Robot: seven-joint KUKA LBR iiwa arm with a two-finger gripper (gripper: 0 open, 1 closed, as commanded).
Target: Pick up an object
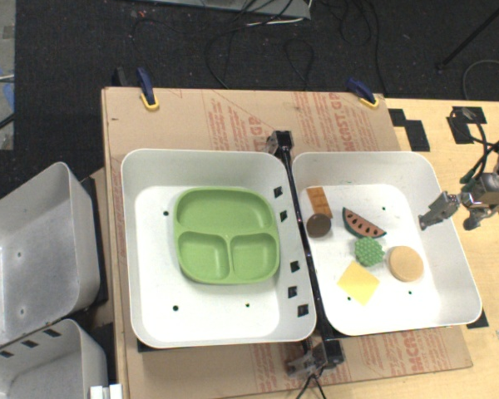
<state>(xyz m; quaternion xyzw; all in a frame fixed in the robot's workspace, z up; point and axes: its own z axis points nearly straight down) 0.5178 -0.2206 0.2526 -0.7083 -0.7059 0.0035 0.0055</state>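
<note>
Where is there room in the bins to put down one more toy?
The green tray takes most of the left bin, leaving bare strips along its walls. In the right bin, the floor is bare near the bottom wall, below the yellow piece. The middle, around the watermelon slice, is crowded.

In the right bin (449,302) lie six small toy foods, all flat on the floor. A tan block (318,199) sits at the upper left, a brown disc (318,225) touching its lower end. A watermelon slice (363,223) lies mid-bin — just below it a green studded piece (368,251), flanked by a yellow square (358,283) and a tan round (405,264).
</note>
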